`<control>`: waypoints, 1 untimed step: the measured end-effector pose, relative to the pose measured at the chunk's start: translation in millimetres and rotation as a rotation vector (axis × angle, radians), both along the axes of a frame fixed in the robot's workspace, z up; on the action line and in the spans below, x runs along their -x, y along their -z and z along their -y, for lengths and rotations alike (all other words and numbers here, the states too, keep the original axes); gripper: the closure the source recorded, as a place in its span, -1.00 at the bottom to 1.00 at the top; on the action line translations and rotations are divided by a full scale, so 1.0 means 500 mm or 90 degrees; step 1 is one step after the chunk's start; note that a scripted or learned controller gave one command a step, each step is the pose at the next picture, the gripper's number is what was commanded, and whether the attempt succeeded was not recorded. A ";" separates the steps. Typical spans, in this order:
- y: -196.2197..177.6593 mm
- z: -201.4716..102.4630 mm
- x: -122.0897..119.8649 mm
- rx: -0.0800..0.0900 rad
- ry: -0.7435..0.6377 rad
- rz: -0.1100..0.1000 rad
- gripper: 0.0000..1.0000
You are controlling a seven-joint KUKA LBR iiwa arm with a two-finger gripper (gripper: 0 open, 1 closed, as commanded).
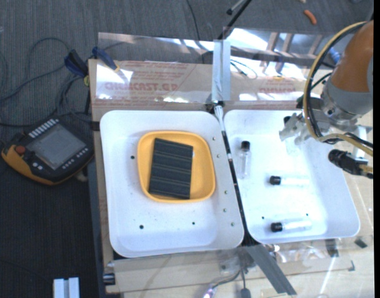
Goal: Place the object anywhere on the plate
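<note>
white plastic everywhere, basically: two shallow bins side by side. the left bin [115, 228] holds a yellow plate [205, 179], and on the plate there's already a dark ribbed block [171, 167] lying flat, long axis running roughly front to back, tilted a touch. the right bin [326, 222] has three little clear vials with black caps: one upright-ish in the view near the divider [244, 156], one in the middle [289, 180], one near the front edge [290, 226], the last two lying sideways with caps pointing left.

the arm [354, 61], grey with the orange band, comes in from the right and hangs over the back right corner of the right bin. the gripper [297, 128] sits at that bin's back area, and honestly i can't tell if the jaws are open or closed from this angle, and i can't see anything between them.

so my read: if the block is the object, it's already on the plate, well off to the left of the jaws, across the divider. if it's a vial, the nearest one is the divider one, left and slightly forward of the gripper.
</note>
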State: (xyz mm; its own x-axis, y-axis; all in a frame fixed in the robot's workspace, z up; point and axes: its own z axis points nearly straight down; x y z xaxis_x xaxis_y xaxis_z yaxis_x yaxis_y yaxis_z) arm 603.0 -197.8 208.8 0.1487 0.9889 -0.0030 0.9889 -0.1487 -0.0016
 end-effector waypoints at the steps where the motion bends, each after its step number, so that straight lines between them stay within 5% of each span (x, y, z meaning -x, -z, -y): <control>1: 0.000 0.000 0.000 0.000 0.000 0.000 -1.00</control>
